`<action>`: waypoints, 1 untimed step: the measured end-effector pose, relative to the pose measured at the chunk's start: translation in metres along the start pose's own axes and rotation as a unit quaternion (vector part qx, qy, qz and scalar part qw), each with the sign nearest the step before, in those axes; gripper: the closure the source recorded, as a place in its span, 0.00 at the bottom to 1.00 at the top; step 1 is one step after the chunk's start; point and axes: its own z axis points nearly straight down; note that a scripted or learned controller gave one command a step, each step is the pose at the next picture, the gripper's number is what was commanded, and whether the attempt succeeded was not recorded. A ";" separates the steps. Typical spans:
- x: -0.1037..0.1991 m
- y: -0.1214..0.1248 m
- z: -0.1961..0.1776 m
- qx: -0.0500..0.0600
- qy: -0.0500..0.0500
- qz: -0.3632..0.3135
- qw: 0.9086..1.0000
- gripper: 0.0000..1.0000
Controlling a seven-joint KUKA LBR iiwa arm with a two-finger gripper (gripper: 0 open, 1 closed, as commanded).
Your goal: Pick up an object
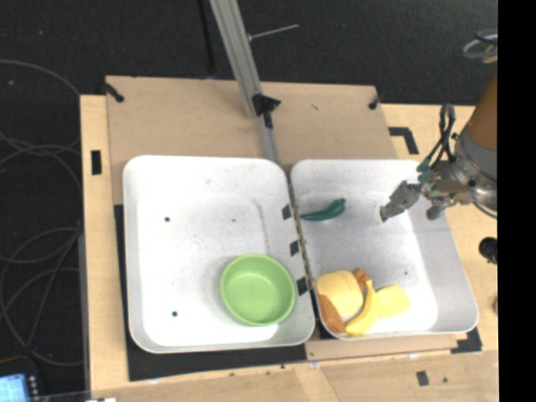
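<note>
The grey arm with its orange band (484, 120) reached in from the right side, and its two-finger gripper (412, 203) hung over the upper right part of the right shallow white bin (435, 249). One dark finger (395, 206) pointed down and left, the other (435, 209) sat apart from it; the claw stood spread wide, with nothing between its fingers.

Three things lay in the right bin. A small teal-green curved plastic piece (325, 211) rested near the bin's left wall, in its upper half, well apart from the gripper. At the bin's lower left corner sat a pale yellow rounded object (339, 288), with a brown-orange piece (332, 314) touching its lower edge. Just beside these, towards the bin's lower edge, lay a yellow banana-shaped toy (381, 305), touching the rounded object.

In the left shallow white bin (184, 208), a light green round plastic bowl (257, 288) stood upright near the lower right corner, close to the wall shared with the right bin.

Both bins sat side by side on a tan wooden bench (209, 115).
</note>
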 end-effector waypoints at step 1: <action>0.000 0.000 0.000 0.000 0.000 0.001 1.000 0.00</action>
